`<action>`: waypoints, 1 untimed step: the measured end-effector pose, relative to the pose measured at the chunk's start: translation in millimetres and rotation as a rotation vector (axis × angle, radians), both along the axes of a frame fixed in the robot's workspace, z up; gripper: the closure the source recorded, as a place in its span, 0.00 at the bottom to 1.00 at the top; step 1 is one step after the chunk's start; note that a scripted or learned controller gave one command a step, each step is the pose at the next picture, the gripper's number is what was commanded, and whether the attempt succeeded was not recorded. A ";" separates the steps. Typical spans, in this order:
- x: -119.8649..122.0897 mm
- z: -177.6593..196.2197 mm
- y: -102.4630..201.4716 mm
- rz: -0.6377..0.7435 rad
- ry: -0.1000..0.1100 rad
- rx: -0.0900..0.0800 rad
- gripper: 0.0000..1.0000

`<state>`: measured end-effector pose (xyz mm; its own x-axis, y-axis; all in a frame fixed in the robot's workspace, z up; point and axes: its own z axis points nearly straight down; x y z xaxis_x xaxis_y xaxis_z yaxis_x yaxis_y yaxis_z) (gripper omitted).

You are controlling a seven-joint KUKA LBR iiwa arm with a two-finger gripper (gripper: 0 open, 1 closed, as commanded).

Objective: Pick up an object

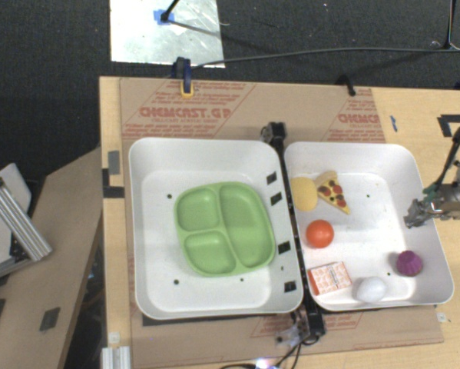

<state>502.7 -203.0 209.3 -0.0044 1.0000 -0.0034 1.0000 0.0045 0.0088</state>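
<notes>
The right bin (368,158) holds a yellow lemon-like piece (304,194), a pizza slice toy (333,190), an orange ball (319,234), a purple ball (409,263), a white egg-like ball (370,289) and a small red-and-white box (329,277). My gripper (414,214) hangs over that bin's right rim, above and slightly right of the purple ball. Nothing shows between its tips. The arm comes in from the right edge.
The left bin (160,167) carries a green divided plate (224,228). A black divider strip (285,206) runs between the bins. Cardboard (214,110) lies under both bins, and a cable (306,52) crosses the dark floor behind.
</notes>
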 end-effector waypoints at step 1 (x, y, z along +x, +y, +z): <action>1.3 10.7 -0.3 0.000 0.005 0.002 1.00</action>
<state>504.0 -203.3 220.1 -0.0042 1.0000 -0.0016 1.0000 0.0042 0.0041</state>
